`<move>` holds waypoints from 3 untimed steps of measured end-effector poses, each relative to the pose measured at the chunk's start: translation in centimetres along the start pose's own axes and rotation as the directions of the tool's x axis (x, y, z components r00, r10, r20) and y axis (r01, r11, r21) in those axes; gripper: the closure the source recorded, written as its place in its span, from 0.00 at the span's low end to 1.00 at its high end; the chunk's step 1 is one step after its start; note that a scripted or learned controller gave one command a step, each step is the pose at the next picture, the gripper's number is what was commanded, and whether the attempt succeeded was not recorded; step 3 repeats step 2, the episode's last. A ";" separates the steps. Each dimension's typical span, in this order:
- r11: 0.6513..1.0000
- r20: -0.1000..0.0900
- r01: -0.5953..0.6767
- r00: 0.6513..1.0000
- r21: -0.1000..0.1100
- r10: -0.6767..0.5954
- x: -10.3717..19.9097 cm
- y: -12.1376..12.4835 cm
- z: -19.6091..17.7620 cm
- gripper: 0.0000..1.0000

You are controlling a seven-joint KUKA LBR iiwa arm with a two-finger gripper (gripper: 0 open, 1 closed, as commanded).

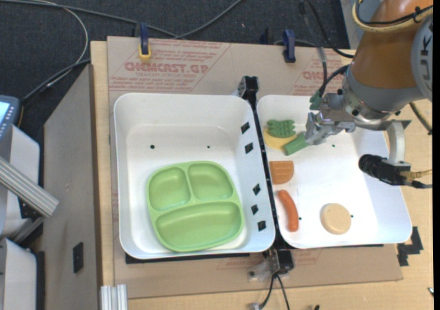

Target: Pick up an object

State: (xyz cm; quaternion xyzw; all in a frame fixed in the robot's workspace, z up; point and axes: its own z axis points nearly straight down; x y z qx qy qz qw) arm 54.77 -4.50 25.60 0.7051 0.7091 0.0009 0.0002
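Observation:
My gripper (315, 134) hangs low over the back left part of the right bin (385, 198). Its tip is right beside a small green block (295, 145), which lies tilted on the bin floor just to its left; I cannot tell whether they touch. Behind the block lie a green leafy toy (280, 126) and a yellow piece (276, 141). Along the bin's left side are an orange piece (282, 172) and a red sausage (289, 209). A round tan disc (336, 218) rests near the front.
The left bin (130, 164) holds a green divided plate (196, 204). A black-marked divider wall (256, 164) separates the two bins. The arm's orange and grey body (388, 40) looms over the right bin's back right corner.

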 end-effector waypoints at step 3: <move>1.000 -0.002 0.000 1.000 0.007 0.000 9.7 -0.7 2.4 1.00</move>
